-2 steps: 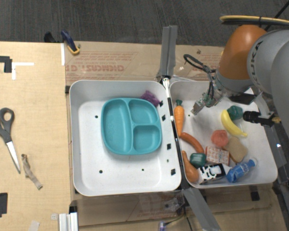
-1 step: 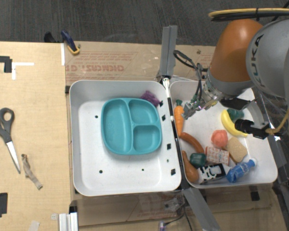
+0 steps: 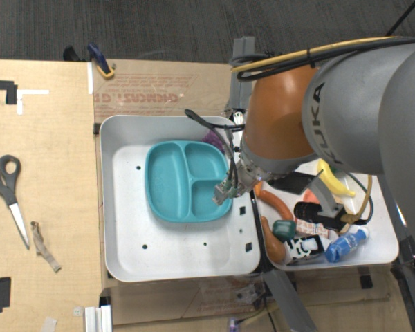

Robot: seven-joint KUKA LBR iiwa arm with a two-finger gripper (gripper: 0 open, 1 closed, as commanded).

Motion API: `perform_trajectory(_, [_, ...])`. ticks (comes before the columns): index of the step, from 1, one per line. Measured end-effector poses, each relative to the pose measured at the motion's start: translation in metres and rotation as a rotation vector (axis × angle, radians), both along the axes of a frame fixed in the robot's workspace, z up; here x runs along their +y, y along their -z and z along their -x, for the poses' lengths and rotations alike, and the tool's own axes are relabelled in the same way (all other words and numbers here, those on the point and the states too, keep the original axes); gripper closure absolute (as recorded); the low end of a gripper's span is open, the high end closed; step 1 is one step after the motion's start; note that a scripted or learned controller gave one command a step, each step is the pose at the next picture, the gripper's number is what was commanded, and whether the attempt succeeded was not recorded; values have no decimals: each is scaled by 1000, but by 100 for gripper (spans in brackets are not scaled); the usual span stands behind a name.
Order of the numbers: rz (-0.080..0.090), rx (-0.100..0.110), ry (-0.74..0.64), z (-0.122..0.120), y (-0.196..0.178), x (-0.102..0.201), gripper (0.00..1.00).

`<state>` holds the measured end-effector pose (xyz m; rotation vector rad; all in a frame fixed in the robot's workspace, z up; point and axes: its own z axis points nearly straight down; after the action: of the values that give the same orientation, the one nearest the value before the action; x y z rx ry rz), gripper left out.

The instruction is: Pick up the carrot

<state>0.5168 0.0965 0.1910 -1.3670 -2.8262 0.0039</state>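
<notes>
Single arm reaching in from the right, its grey body and orange band covering the far part of the right bin (image 3: 380, 254).

Gripper (image 3: 225, 191) sits low over the left bin (image 3: 117, 206), at the right rim of the teal divided plate (image 3: 187, 180), close to the wall shared by the two bins. The fingertips are small and blurred against the plate; I cannot tell how they stand, and nothing is visibly held.

Carrot (image 3: 275, 203): orange, lying in the right bin near its left edge, just across the shared wall from the gripper. Long axis runs diagonally, from the upper end nearest the gripper down and away toward the bin's middle. So the target lies to the right of the gripper and slightly toward the near edge, close by but in the other bin.

Neighbours in the right bin: a brownish oblong item (image 3: 272, 242) just nearer the front edge, a green-capped object (image 3: 285, 229) touching or nearly touching the carrot's lower end, a yellow banana (image 3: 334, 180) toward the far side, and a blue bottle (image 3: 346, 244) near the front right corner.

Judgement: grasp not yet begun. The next move calls for crossing the wall and turning the jaws square to the diagonal axis.
</notes>
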Motion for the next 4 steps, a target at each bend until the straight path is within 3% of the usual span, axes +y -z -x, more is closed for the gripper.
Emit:
perform_trajectory(1, [-1, -5, -578, -10, -75, -18, 100])
perform_trajectory(2, [-3, -1, -920, 32, -35, 18, 100])
perform_trajectory(3, [-2, -5, -1120, -8, -37, -81, 100])
perform_trajectory(4, [-2, -8, -1116, -9, -46, -81, 100])
